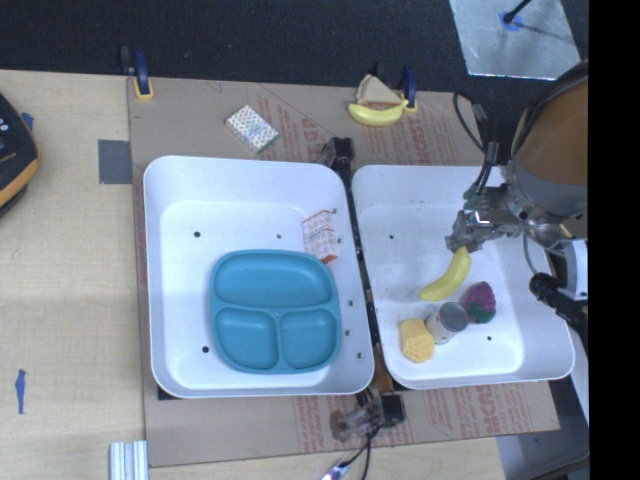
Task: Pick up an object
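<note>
The right bin (pixel 500 363) holds a yellow banana (pixel 447 277) lying at a slant. Close below it are a purple bunch of grapes (pixel 482 301), a small grey can (pixel 448 320) and a yellow lumpy object (pixel 416 340). My gripper (pixel 470 232) hangs over the right bin's upper middle, just above the banana's upper tip. The grey wrist with its orange band comes in from the right edge. From this angle I cannot make out whether it touches the banana.
The left bin (pixel 165 268) holds a blue divided plate (pixel 275 310) and a red-and-white packet (pixel 321 234) by its right wall. Behind the bins, on the cardboard, lie a second banana (pixel 377 114) and a patterned packet (pixel 251 127). A black-and-yellow device (pixel 12 158) sits far left.
</note>
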{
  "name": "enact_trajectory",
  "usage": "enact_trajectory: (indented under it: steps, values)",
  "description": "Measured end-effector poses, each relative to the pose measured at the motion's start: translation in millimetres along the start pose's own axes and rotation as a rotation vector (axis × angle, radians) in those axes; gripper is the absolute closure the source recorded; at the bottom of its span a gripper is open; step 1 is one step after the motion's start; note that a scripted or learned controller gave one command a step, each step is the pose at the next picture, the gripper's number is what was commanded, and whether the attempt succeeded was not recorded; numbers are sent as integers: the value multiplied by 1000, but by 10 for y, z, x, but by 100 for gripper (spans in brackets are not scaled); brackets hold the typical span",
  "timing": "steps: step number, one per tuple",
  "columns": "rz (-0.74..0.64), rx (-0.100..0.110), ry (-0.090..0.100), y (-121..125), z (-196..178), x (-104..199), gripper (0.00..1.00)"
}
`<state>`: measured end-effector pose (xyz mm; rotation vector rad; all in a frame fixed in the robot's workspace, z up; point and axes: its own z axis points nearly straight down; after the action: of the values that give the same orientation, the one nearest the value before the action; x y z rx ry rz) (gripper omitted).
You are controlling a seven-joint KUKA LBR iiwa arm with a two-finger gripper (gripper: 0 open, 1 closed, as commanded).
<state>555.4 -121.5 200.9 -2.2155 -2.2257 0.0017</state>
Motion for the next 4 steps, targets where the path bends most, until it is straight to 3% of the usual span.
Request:
enact_trajectory:
  steps: [1, 2, 3, 4]
  values:
    - [-2, 4, 0, -62, -50, 563, 100]
    - [0, 1, 0, -211, -375, 661, 100]
    - [-1, 1, -1, -188, -444, 1255, 100]
    - [-2, 3, -1, -270, -342, 1538, 100]
